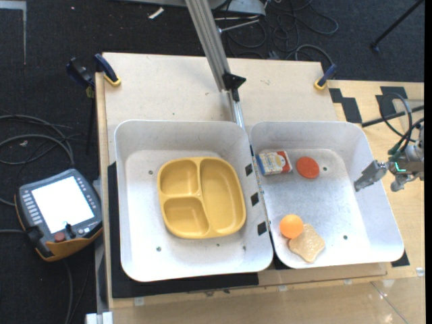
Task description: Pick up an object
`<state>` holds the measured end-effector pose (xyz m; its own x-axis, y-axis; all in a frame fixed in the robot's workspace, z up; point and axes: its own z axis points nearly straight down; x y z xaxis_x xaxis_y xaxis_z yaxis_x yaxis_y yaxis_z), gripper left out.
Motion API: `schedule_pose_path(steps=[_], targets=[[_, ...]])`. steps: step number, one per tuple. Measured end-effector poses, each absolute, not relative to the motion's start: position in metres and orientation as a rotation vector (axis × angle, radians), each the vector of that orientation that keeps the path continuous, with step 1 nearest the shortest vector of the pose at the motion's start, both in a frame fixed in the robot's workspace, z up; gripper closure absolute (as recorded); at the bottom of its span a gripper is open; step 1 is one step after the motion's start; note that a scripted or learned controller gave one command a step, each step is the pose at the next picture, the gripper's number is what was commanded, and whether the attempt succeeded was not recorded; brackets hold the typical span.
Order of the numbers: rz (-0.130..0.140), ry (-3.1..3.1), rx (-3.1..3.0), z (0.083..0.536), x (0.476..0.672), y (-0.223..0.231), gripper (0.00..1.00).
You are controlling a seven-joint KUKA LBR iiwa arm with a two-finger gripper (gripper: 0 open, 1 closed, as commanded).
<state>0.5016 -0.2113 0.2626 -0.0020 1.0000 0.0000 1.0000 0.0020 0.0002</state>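
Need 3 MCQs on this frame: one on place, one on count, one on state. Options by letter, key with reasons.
1. Where is the yellow divided tray?
A. in the left bin
B. in the right bin
C. on the floor

2. How many loose objects lie in the right bin?
A. two
B. four
C. six

3. How does the gripper stand to the objects?
A. pressed on the orange ball
B. at the right bin's right wall, apart from all of them
C. over the yellow tray

Answers:
1. A: the tray lies flat on the floor of the left bin.
2. B: a small carton, a red disc, an orange ball and a tan bread-like piece.
3. B: it sits by the right wall, with bare bin floor between it and the nearest object.
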Motion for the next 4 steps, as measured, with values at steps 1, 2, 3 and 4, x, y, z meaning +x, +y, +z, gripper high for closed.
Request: schedule_pose_path(steps=[1,2,3,4], targets=[[-0.003,2.223,2.224,0.219,0.497,-0.211,0.0],[-0.004,2.224,2.225,0.175,0.493,-0.209,0.0],[-0.004,2.224,2.225,0.115,0.5,-0.21,0.0],[0.001,2.221,2.221,0.128,0.502,-0.21,1.0]])
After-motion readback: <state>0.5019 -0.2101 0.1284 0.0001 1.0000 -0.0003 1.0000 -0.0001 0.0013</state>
